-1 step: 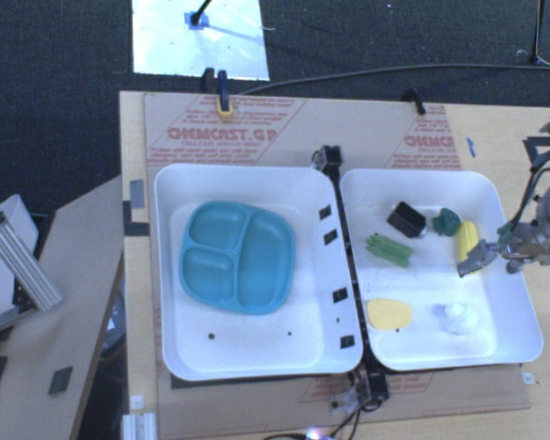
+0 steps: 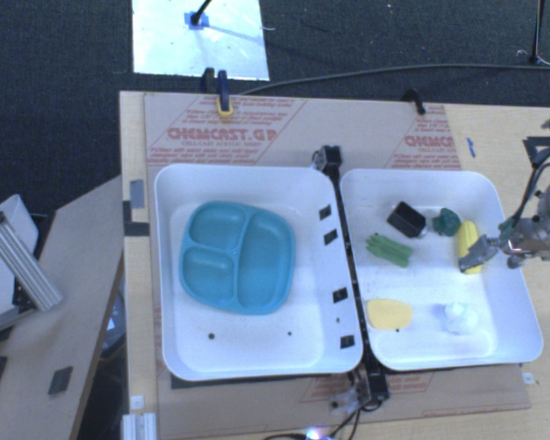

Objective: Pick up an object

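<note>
The arm came in from the right, and its hand (image 2: pixel 491 247) was low over the right bin (image 2: pixel 513 305), at the bin's right side. The hand sat right by a yellow corn (image 2: pixel 467 244). The corn looked to be touching the hand's tips, but I could not tell if the hand was clenched on it or loose.

Other things lay in the same bin: a black block (image 2: pixel 406 218) and a green lump (image 2: pixel 445 220) at the far side, a green stick (image 2: pixel 388 249) in the middle, a yellow disc (image 2: pixel 389 314) and a white ball (image 2: pixel 458 317) at the near side. A blue plate (image 2: pixel 236 257) lay in the left bin (image 2: pixel 179 209).

I think this was the grabbing step, with the corn as the thing to pick. Next the hand would need a firm squeeze on the corn, then a straight lift. The corn was smooth and round, so it could slip out.
</note>
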Action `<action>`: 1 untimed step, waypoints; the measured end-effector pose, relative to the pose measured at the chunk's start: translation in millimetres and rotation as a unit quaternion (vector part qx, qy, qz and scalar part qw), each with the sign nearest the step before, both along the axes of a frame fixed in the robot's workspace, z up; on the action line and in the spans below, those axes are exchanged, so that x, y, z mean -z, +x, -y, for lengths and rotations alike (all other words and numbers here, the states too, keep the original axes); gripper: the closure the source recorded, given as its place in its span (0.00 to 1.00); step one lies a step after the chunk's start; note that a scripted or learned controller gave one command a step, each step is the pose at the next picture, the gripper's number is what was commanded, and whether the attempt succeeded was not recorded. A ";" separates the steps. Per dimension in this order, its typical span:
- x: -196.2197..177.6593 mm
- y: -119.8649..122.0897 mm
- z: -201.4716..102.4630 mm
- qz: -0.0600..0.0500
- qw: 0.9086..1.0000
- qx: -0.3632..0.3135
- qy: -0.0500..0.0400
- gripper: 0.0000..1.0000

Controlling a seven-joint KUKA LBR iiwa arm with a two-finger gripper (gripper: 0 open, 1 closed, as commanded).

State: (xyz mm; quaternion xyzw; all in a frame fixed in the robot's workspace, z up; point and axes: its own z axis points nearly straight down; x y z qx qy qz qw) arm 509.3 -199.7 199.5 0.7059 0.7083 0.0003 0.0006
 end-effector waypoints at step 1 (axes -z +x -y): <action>41.9 -0.4 3.7 -0.001 1.000 0.001 0.000 0.00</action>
